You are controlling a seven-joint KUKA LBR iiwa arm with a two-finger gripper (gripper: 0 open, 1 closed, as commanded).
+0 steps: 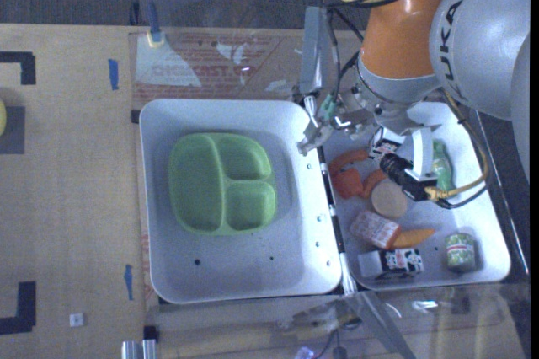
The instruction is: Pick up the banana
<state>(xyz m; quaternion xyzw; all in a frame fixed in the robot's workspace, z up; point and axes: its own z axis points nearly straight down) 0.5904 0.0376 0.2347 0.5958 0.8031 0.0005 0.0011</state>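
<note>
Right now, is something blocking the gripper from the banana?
Cannot tell. The arm hangs over the right bin, covering part of it, and I cannot pick out a banana among the foods beside it.

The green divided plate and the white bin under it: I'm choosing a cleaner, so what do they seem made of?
The green divided plate looks like matte moulded plastic: uniform colour, soft rounded ridges. The left white bin seems smooth plastic too, with rounded corners and a faint sheen, though coated metal can't be excluded.
</note>
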